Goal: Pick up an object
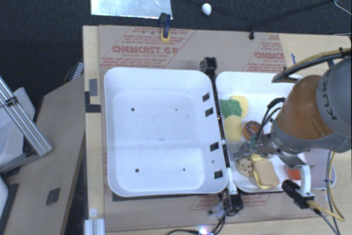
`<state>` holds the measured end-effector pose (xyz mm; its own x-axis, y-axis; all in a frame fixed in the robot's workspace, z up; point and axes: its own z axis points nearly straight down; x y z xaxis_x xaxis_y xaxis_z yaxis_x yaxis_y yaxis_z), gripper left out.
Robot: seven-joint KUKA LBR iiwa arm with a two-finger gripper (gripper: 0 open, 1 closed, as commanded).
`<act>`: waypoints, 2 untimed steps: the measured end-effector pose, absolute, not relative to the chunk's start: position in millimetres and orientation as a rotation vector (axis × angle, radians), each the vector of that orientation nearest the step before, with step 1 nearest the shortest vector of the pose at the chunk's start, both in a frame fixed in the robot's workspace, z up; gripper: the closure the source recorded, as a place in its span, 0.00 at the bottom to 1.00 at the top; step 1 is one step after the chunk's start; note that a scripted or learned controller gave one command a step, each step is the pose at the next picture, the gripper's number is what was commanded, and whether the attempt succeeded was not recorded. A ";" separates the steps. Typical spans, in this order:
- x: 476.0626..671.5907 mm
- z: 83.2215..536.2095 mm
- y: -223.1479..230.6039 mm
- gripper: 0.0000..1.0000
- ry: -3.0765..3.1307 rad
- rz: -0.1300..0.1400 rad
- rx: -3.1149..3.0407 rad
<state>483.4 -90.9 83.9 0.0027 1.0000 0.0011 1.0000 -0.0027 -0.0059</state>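
The right bin point(258, 85) holds several toy foods along its left side: a green piece point(230, 108), a yellow piece point(240, 102), a pale yellow lemon-like piece point(233, 129), a brown round item point(252, 129), a spotted cookie point(245, 167) and a tan bread slice point(265, 174). My gripper point(251, 147) reaches in low from the right, just below the brown item and above the cookie. The arm's orange band point(301, 108) and grey wrist point(297, 143) cover the bin's right half.
The left bin point(159, 129) lies beside it, with black clips point(214, 146) along the shared divider. A red item point(293, 174) peeks out beside a black bracket point(296, 193) at the lower right. Cables point(324, 212) trail there.
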 end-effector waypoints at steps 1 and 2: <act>545.0 85.2 -107.8 0.00 -2.230 -0.005 -2.221; 543.4 95.3 -107.1 1.00 -2.228 -0.004 -2.219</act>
